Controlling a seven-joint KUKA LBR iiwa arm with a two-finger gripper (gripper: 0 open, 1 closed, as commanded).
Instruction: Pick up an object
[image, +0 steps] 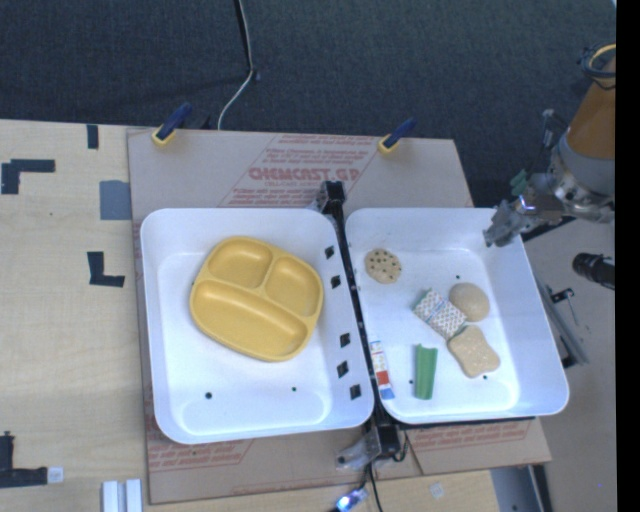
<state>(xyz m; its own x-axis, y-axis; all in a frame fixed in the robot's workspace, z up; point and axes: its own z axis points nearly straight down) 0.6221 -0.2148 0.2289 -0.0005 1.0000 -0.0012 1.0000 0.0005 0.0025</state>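
Bench: cardboard sheet (300, 175) clamped over a pale wooden top, dark carpet behind; two shallow white bins sit side by side on it.
Left bin (165, 330): holds one yellow divided plate (257, 297), lying flat, slightly toward the far side.
Right bin (530, 340): holds the small items. Round cookie (382, 265) near the far left corner; patterned packet (440, 313) at centre, touching or just beside a tan rounded lump (469, 300); pale sponge-like block (473, 352) just in front of those; green upright-lying tube (426, 371) near the front; narrow red-and-white stick (379, 368) against the left wall.
Gripper (503, 228): at the far right rim of the right bin, above the edge, well apart from every item. Finger state cannot be told; nothing visibly between them.
Task status, judged: no object taken; approach stage.
Handling, judged: all right-bin items look light. Green tube appears stiff and free-standing from neighbours, the cleanest target; grip across its short width at mid-length. Cookie looks flat and brittle, poor purchase. Block probably soft, will compress. Packet and lump crowd each other, risk of a double contact.
Risk, judged: stick lies too close to the wall for finger clearance.
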